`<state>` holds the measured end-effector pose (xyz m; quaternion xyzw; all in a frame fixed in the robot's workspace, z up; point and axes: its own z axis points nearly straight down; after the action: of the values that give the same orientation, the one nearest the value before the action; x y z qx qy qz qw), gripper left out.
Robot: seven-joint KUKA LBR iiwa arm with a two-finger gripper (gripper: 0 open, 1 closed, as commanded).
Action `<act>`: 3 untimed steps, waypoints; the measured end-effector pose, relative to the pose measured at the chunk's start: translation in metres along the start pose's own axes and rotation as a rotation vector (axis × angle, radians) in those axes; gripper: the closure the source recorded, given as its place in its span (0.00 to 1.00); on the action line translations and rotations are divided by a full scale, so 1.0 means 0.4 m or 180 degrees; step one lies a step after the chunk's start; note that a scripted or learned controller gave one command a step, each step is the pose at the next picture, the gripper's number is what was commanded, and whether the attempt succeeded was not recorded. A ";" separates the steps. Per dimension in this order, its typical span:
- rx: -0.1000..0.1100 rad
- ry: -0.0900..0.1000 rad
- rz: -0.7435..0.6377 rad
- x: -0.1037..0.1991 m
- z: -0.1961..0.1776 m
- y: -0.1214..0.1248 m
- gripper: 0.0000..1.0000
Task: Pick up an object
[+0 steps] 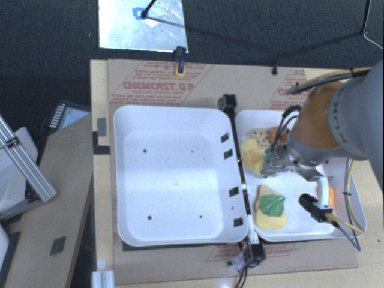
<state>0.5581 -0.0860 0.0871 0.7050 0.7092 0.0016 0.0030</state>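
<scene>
My gripper (271, 162) hangs low in the right bin (347, 224), with the grey arm and its orange band reaching in from the right. It sits right at a pale yellow object (251, 154) on the bin's left side. A yellow toy with a green leaf-shaped top (270, 207) lies nearer the front. Behind the gripper lies a tan piece with dark dots (260, 137), and an orange piece (275, 135) peeks out beside it. An orange-and-white object (329, 194) lies at the right. The arm hides the middle of the bin.
The left bin (174, 173) stands beside the right one, with black clips (235, 191) along the shared rim. Both rest on a cardboard sheet (162, 84). A metal plate (141, 14) lies on the dark floor at the back.
</scene>
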 end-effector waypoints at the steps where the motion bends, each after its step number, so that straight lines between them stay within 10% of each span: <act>1: -0.0032 0.0003 -0.0006 0.052 -0.258 0.197 1.00; 3: 0.0009 0.0015 -0.0014 0.367 -0.293 0.282 1.00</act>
<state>0.6690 0.0617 0.2049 0.7034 0.7108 0.0024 0.0004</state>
